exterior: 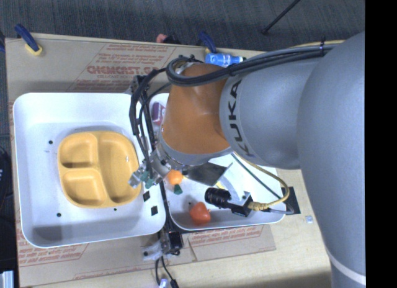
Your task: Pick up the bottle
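Note:
My arm's orange band (192, 116) and grey wrist cover most of the right bin (180, 221). The gripper (141, 179) hangs low over the divide between the two bins, right at the right edge of the yellow divided plate (96, 167). I cannot make out a bottle for certain. A dark reddish thing (158, 115) shows behind the cables at the right bin's far left, mostly hidden. A small orange thing with a green bit (175, 179) lies just right of the gripper.
The yellow plate sits in the middle of the left bin (37, 156). A red-orange rounded thing (200, 213) lies near the right bin's front rim. Black cables (138, 119) loop down beside the wrist. Cardboard (111, 63) lies under both bins.

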